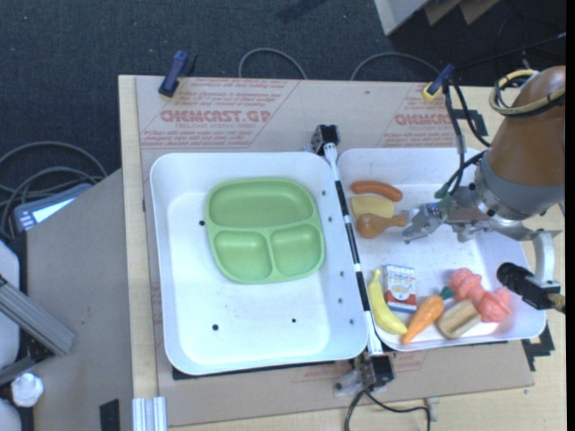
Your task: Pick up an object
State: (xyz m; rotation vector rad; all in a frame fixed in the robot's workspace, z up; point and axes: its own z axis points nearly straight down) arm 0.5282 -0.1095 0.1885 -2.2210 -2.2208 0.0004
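Observation:
My gripper [420, 226] hangs low over the right bin [422, 164], reaching in from the right below the grey and orange arm [530, 151]. Its tip is just right of a brown toy drumstick [377, 224], close to the bone end; I cannot tell whether they touch. Beside the drumstick lie a yellow toy piece [370, 206] and a red-orange sausage [376, 189]. Along the bin's front are a banana [382, 303], a small carton [400, 285], a carrot [422, 318], a bread roll [457, 319] and pink toy food [481, 294].
The left bin [180, 268] holds a green divided plate [265, 229]. A black rail [346, 241] marks the seam between the bins. Cables [463, 119] trail over the right bin's back edge. A black part [526, 284] of the arm sits above the pink toys.

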